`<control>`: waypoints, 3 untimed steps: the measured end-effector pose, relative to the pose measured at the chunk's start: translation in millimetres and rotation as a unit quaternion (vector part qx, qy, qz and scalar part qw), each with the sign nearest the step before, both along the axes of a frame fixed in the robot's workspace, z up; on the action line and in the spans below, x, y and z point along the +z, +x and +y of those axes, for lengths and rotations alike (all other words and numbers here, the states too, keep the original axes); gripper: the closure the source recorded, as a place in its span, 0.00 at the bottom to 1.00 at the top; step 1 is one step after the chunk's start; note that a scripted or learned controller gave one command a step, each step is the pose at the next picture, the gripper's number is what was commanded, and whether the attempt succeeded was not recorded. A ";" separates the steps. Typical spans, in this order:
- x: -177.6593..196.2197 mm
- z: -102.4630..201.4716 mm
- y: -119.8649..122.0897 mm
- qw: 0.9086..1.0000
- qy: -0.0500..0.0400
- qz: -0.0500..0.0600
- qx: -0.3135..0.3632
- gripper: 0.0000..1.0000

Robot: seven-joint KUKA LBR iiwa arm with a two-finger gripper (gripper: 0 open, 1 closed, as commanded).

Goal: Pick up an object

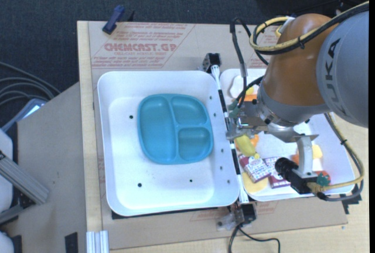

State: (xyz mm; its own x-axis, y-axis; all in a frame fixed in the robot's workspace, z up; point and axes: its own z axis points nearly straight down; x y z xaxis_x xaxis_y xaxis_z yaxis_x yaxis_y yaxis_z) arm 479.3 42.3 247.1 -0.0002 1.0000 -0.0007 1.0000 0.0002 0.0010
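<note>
Objects for picking lay in a small heap in the right bin (pixel 343 146), crowded toward its near left corner: a yellow piece (pixel 246 144) just beside the divider between the bins, a purple-and-white packet (pixel 258 168) touching it on the near side, and some orange and yellow bits (pixel 309 155) further right, partly hidden by the arm. Which of these the program meant to take could not be told. The left bin (pixel 111 146) held a blue divided plate (pixel 174 127), lying flat near its middle, well apart from the heap. The arm (pixel 304 70) had its bulky wrist low over the right bin, and the gripper (pixel 239 126) sat just above the yellow piece, close against the divider. Its fingers were mostly masked by the wrist housing and the clutter beneath, so how wide they stood, and whether anything was caught between them, could not be told. Nothing was seen lifted clear of the bin floor. As a judgement, the task looked to be at the reach or the closing stage: the approach seemed made, while a secure grasp and the lift were left to do. With the pieces packed so tightly by the bin wall, a finger could easily land on a neighbour or the rim instead.
</note>
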 end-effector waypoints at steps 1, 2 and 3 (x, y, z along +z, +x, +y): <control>-0.1 -15.6 -0.2 1.000 0.000 0.001 0.000 1.00; 6.8 19.2 -0.2 1.000 0.000 0.000 0.001 1.00; 6.9 -15.6 -0.3 1.000 0.000 0.002 0.000 1.00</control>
